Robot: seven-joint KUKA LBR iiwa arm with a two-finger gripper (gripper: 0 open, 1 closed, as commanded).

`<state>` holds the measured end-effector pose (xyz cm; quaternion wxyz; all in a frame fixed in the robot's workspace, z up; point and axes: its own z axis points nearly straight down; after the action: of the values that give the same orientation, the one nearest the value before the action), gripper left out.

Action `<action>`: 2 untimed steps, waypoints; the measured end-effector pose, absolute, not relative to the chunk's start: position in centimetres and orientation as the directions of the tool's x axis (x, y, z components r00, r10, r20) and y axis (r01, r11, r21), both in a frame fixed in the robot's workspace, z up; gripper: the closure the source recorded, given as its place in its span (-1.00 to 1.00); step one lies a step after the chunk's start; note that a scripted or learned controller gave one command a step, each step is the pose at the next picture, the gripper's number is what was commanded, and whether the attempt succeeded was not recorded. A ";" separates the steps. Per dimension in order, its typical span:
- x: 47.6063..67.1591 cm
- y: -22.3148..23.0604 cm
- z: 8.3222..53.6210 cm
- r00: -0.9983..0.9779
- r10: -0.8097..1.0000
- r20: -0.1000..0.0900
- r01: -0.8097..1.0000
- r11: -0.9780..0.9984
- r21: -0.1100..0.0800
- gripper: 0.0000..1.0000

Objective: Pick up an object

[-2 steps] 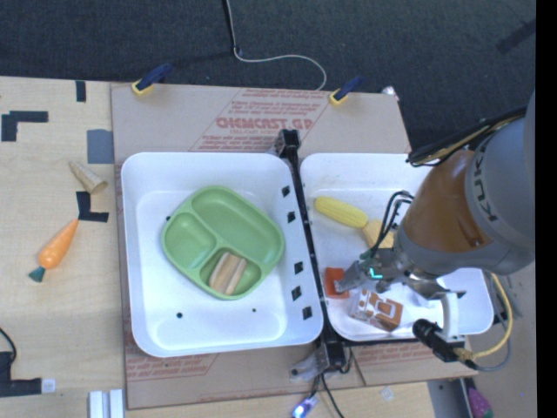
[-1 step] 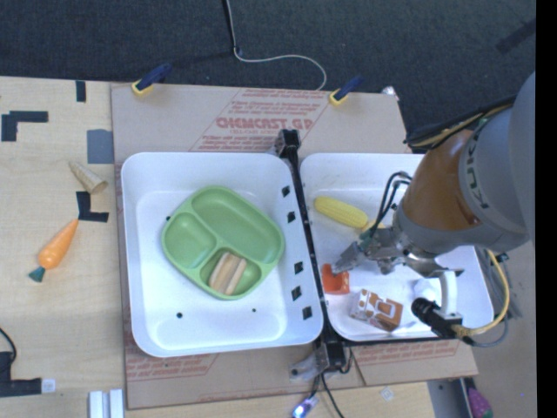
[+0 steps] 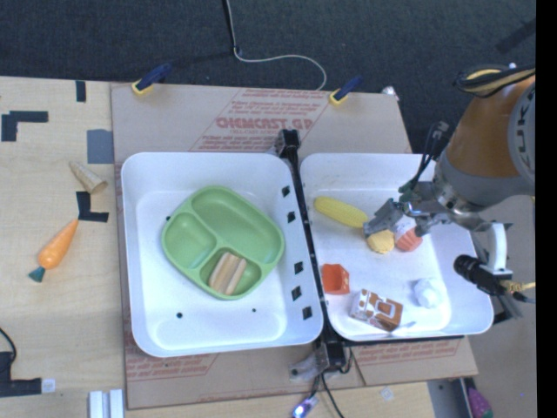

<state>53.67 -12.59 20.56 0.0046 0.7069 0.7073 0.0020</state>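
Observation:
The right bin point(image 3: 348, 177) holds a yellow corn cob point(image 3: 339, 211), a small yellow-tan lump point(image 3: 380, 243), an orange-red piece point(image 3: 408, 239), a red-orange block point(image 3: 335, 278), a brown-and-white packet point(image 3: 377, 309) and a small white object point(image 3: 425, 293). My gripper point(image 3: 393, 223) hangs over the right bin's middle, just above the yellow-tan lump and the orange-red piece. Its fingers are spread with nothing visibly between them. The grey arm with its orange band point(image 3: 487, 138) comes in from the right.
The left bin point(image 3: 144, 233) holds a green divided plate point(image 3: 222, 240) with a tan food piece point(image 3: 228, 272) in one compartment. On the bench to the left lie a toy carrot point(image 3: 55, 246) and a small tan cone point(image 3: 88, 178). A black divider point(image 3: 298, 225) separates the bins.

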 end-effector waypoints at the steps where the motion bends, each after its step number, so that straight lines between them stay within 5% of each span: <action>1: 49.7 -14.9 9.4 0.003 1.000 0.002 1.000 -0.003 -0.011 -1.00; 2: 55.4 -18.8 8.4 -0.002 1.000 -0.001 1.000 0.002 0.001 -1.00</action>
<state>55.38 -18.81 8.40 0.0007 0.7065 0.7077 0.0000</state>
